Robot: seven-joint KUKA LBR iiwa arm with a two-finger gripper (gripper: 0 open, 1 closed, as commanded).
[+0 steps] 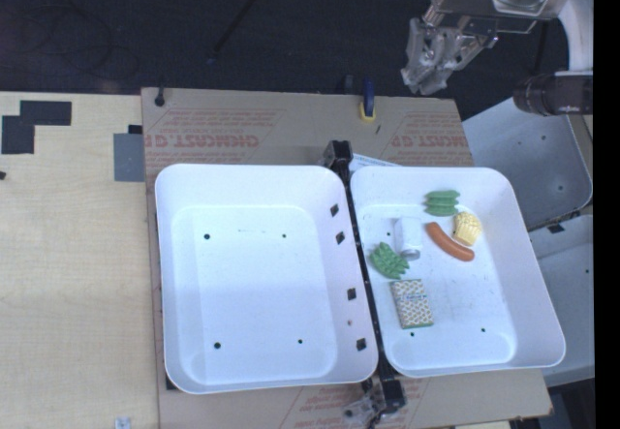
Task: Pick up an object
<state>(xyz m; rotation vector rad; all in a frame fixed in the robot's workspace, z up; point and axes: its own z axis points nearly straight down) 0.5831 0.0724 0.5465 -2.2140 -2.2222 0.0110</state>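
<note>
The right bin [523,321] holds several small objects. A green pod-shaped toy [441,202] lies near its back, with a yellow corn piece [467,227] and an orange sausage [450,241] just in front of it. A small grey cylinder [405,239] stands beside a green leafy piece [388,260]. A speckled rectangular block [412,303] lies closer to the front. My gripper [431,64] hangs high above the bench, beyond the far edge of the right bin and well apart from every object. Nothing hangs from it.
The left bin [184,224] sits beside the right one, with a black clamp strip [351,253] between them. Both rest on a brown cardboard sheet [252,132]. A small blue-and-yellow clip [368,103] stands at the cardboard's back edge. A wooden bench top [68,272] lies to the left.
</note>
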